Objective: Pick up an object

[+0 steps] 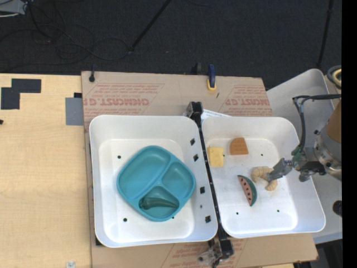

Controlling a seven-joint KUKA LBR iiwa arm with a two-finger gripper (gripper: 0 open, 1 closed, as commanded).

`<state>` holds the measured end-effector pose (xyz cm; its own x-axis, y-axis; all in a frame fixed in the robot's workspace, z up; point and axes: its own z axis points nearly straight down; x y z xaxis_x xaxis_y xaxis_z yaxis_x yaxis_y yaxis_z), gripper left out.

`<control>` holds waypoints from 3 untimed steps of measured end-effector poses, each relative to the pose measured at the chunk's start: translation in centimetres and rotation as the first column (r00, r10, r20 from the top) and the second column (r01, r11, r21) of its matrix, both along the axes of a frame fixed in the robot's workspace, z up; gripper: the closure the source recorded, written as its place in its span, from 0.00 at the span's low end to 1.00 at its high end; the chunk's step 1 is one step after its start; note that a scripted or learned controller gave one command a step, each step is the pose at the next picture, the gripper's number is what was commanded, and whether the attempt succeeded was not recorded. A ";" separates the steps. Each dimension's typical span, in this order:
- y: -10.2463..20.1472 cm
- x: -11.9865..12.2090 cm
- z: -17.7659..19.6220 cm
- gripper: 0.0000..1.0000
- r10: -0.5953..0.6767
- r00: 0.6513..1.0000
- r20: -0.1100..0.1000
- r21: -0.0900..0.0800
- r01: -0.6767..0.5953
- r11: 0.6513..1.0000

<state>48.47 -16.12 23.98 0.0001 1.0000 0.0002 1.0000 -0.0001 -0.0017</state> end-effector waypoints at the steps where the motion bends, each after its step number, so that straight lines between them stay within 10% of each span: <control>1: 6.9 1.1 17.9 0.00 0.008 1.000 0.019 -0.001 -0.008 1.000; 3: 13.9 10.6 2.8 0.00 0.004 1.000 -0.004 0.001 -0.004 1.000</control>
